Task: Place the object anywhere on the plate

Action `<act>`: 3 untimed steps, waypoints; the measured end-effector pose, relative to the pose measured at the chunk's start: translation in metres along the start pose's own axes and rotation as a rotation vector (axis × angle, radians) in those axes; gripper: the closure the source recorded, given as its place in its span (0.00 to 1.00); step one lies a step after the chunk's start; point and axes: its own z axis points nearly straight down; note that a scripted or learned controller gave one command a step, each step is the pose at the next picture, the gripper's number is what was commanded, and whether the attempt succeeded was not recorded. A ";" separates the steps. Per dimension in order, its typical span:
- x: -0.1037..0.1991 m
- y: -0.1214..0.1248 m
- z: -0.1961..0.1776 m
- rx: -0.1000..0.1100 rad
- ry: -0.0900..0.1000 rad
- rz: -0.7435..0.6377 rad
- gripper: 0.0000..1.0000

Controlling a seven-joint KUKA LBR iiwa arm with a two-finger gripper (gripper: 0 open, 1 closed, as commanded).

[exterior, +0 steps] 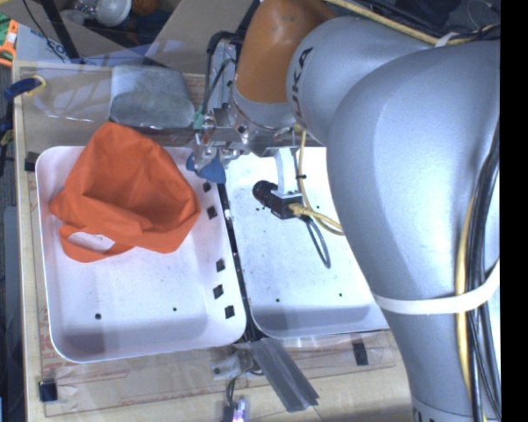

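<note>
An orange crumpled cloth (128,192) lies in the back half of the left bin (132,323). A pale, rounded piece (90,242) peeks out from under the cloth's front left edge; I cannot tell whether it is the plate. My gripper (206,161) hangs over the divide between the two bins at their back end, just right of the cloth's upper right corner. A bit of blue shows at its tip. The big grey arm hides much of the right bin (290,297).
A grey flat slab (154,99) lies on the bench behind the left bin. Several small black squares (220,266) mark the left bin's right wall. The front of the left bin shows bare white floor. Clutter sits beyond the bench at the top left.
</note>
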 end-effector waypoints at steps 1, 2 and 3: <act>0.062 0.003 -0.001 -0.004 -0.002 -0.025 1.00; 0.062 0.002 -0.009 0.001 -0.003 -0.031 1.00; 0.096 0.004 -0.013 -0.005 -0.003 -0.078 1.00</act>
